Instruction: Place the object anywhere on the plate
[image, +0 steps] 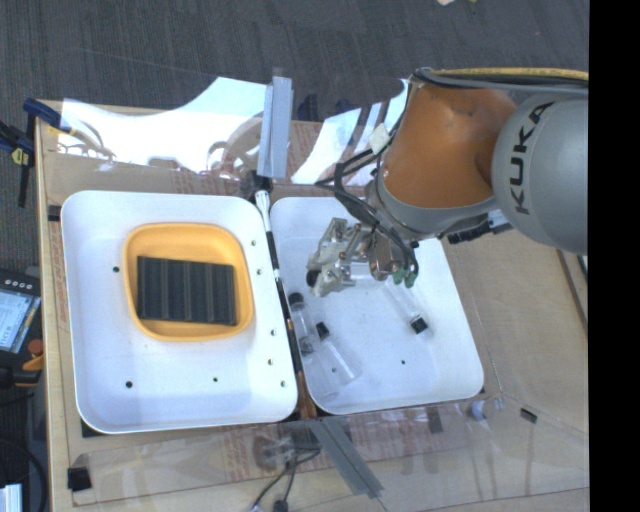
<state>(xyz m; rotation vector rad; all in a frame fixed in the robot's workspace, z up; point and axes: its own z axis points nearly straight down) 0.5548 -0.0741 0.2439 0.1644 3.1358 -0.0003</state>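
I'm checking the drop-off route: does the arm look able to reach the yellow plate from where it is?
Probably yes. The pincer hangs over the right bin; the plate lies open in the left bin, with just the low rims between.

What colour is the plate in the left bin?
Yellow-orange rim around a dark, ribbed grey centre; the plate shows clearly in the camera view, inside the white left bin.

Grey KUKA arm (545, 170) with black lettering, orange band (445, 140), black cables, metallic pincer (335, 268)

Colours we are seeing
We are seeing a yellow plate (186, 245) with a dark ribbed centre, white bins (95, 380), and a grey-and-orange arm (480, 150).
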